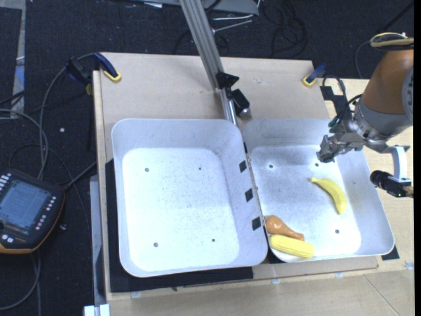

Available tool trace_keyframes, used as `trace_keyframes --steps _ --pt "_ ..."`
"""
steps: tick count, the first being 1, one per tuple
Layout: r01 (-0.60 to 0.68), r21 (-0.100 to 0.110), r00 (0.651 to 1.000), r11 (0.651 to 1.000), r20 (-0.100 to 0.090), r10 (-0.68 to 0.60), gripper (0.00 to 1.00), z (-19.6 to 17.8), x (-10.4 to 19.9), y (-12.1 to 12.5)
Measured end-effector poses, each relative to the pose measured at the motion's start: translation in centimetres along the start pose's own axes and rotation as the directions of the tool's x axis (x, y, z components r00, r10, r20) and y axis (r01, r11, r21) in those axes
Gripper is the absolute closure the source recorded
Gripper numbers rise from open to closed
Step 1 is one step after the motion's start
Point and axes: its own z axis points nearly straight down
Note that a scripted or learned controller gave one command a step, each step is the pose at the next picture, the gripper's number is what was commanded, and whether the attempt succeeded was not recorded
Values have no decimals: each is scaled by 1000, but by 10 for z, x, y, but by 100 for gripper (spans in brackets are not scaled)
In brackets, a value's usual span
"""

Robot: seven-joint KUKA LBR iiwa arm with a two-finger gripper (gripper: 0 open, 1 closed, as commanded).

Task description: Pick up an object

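Even overhead light is flooding the bench (pixel 164 84), and the white bins (pixel 177 196) are glaring slightly, washing out their rims. Shadows are staying soft and short. The dark floor (pixel 46 31) is sinking into murk; fine detail is looking grainy, perhaps compressed.

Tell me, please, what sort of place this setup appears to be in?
Probably a robotics lab: a wooden bench clamped at its corners, loose cables on dark carpet, a teach pendant, and toy food like a banana.

The arm (pixel 388 91) is cut off at the right edge; the tool (pixel 327 151) tips are too small to read.
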Motion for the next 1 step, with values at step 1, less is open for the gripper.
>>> trace_keyframes --steps 1 --pt "1 0 1000 1000 0 -1 100 -61 1 6"
